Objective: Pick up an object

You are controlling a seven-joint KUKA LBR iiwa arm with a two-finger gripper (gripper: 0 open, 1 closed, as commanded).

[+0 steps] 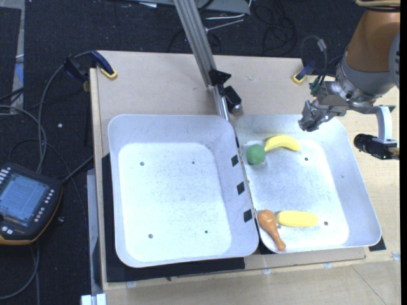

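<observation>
gripper [310, 122] hangs over right bin's [356, 189] far rim, near banana [282, 144].

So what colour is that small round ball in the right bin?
Green: the small round ball shows best in the camera view.

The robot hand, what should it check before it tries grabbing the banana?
1. Banana in the right bin, in plain sight: ok.
2. Gripper above the bin's far edge, not yet over the banana: not ok.
3. Green ball touches the banana's left end, may get bumped: not ok.
4. Nothing lies on top of the banana: ok.
5. Fingers open enough: cannot tell.
</observation>
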